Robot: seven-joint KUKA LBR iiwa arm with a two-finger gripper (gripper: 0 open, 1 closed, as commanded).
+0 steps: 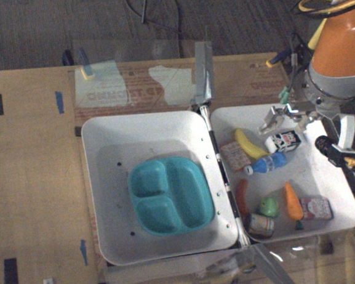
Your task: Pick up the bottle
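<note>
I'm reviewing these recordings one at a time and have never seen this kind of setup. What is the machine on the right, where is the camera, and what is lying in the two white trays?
One camera looks down at a slant on a bench with two shallow white bins. The grey and orange thing at the right is a robot arm; its pincer hangs over the far part of the right bin, with nothing visibly held. The left bin holds a teal divided plate. The right bin holds small items: a blue bottle lying on its side, a toy banana, a toy carrot, a green round item, a small can and some little cartons. The arm's job is picking up the bottle, which lies untouched just below the pincer.
</note>
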